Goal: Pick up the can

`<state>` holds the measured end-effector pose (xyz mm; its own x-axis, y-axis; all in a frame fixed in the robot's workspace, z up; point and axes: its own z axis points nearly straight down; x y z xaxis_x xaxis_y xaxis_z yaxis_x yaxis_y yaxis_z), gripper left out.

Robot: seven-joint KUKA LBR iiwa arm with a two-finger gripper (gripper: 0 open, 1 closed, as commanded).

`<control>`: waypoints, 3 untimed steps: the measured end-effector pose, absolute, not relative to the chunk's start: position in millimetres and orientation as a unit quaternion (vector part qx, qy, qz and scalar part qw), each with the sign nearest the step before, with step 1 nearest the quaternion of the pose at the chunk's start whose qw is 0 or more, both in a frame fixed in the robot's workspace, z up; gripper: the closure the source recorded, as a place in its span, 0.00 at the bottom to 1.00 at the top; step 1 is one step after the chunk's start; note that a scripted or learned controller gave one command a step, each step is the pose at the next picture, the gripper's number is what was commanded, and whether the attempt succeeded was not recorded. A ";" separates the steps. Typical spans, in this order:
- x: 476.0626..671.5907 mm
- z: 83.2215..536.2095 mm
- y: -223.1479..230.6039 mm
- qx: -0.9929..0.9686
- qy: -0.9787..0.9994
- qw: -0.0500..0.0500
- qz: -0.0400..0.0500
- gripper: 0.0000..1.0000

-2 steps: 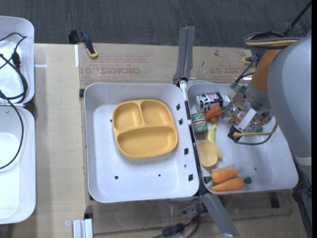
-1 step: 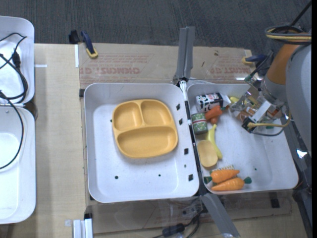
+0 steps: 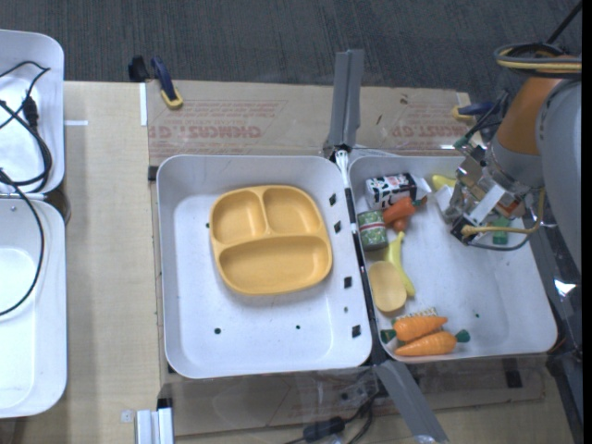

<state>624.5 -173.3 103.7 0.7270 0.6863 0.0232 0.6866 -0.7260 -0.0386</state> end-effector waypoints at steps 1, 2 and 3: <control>644.4 87.7 -165.3 -0.950 -0.311 0.028 0.016 1.00; 641.9 214.4 -135.1 -0.978 -0.211 0.000 0.001 1.00; 641.7 213.8 -135.1 -0.978 -0.210 0.000 0.002 0.00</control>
